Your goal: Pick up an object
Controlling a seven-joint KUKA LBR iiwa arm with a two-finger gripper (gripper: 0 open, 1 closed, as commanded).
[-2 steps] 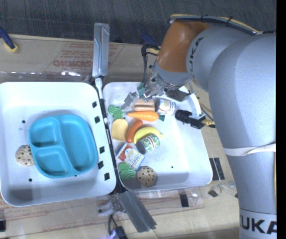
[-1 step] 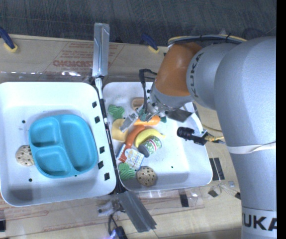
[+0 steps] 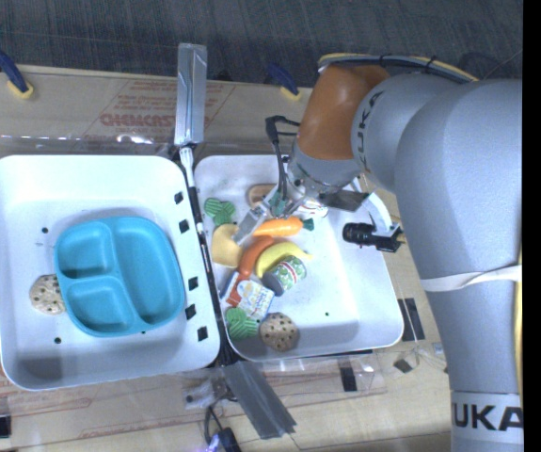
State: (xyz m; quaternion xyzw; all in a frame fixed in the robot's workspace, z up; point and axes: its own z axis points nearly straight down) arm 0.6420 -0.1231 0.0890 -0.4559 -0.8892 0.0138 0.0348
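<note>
Over the right bin (image 3: 373,314), the gripper (image 3: 268,213) hangs low among the toys, its tip at the carrot (image 3: 279,226); whether anything sits between the jaws I cannot tell, since the wrist hides them. Just below the carrot lie a banana (image 3: 275,254) and a small can (image 3: 289,273). Left of these is a yellow piece (image 3: 225,245), perhaps a pear. A cookie (image 3: 278,331) rests near the front wall. Apart, the left bin (image 3: 16,347) holds a blue tray (image 3: 119,276) with another cookie (image 3: 44,294) beside it.
</note>
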